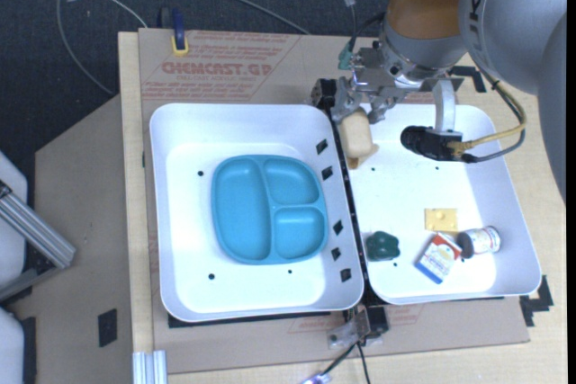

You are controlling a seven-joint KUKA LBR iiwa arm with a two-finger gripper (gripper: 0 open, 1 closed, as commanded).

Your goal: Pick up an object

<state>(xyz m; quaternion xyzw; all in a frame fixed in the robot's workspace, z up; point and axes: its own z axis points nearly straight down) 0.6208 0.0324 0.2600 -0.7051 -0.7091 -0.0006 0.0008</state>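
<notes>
My gripper [358,110] hangs over the back left corner of the right bin [405,189], close to the wall between the two bins. A beige, bread-like lump [357,139] hangs just under it, its top end between the fingers, which are shut on it. The lump overlaps the dividing wall and looks lifted off the floor. In the front of the right bin lie a green lump [382,245], a yellow square [440,218], a small red, white and blue carton [436,258] and a small jar [480,240] on its side.
A blue divided plate [268,209] lies in the middle of the left bin [166,193]. A black fitting [430,142] with a yellow cable hangs from the arm over the right bin's back. Cardboard [216,63] lies behind the bins.
</notes>
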